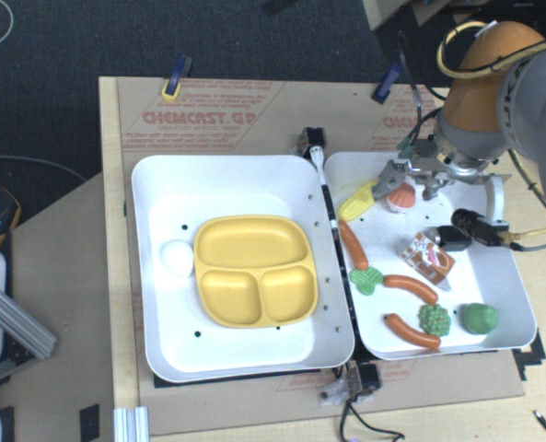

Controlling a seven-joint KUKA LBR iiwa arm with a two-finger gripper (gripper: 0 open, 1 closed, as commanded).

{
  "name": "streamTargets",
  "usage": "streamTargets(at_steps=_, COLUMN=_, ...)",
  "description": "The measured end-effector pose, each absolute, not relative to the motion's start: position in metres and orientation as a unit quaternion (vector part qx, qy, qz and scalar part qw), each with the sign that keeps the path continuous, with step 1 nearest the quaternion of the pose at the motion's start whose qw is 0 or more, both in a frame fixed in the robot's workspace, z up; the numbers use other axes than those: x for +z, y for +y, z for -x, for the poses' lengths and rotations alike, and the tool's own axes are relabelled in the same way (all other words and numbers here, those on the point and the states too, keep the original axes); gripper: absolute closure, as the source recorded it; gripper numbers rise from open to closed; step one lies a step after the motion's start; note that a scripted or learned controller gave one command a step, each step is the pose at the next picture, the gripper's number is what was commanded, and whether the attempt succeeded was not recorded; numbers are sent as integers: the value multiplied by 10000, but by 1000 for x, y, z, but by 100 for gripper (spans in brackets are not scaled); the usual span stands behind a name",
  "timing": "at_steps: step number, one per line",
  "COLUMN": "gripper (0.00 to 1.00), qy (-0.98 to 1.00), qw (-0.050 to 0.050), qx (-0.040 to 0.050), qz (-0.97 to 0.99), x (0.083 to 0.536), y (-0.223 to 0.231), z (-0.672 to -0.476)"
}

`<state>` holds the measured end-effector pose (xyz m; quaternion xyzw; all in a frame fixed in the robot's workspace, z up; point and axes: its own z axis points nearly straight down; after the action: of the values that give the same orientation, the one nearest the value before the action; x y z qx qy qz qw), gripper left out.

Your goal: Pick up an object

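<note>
Your jaws (407, 180) sit low in the right bin (521, 293), far end, directly over a small red-and-white item (400, 199); you cannot tell from here whether they are released or clenched. Yellow corn (356, 202) lies just left. Nearer you: sausages (410, 286), broccoli (433, 319), green ball (479, 318), printed packet (428, 256). Left bin (153, 247) carries a yellow tray (254, 270), white ball (177, 257) beside it

I am working in a robotics lab: clamps (175, 76) fix a cardboard sheet (254, 109) on the counter (70, 274), and cables (369, 412) hang below.
</note>
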<state>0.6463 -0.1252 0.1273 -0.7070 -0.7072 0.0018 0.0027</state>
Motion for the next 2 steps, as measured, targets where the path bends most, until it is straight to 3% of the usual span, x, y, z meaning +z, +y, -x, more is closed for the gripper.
streamTargets(at_steps=1, gripper=0, qy=-7074, qw=18, qx=27, qz=7068, x=83, y=-126, z=-646)
streamTargets(at_steps=2, gripper=100, qy=-7070, qw=2, qx=6, qz=7072, x=96, y=-125, z=-647)
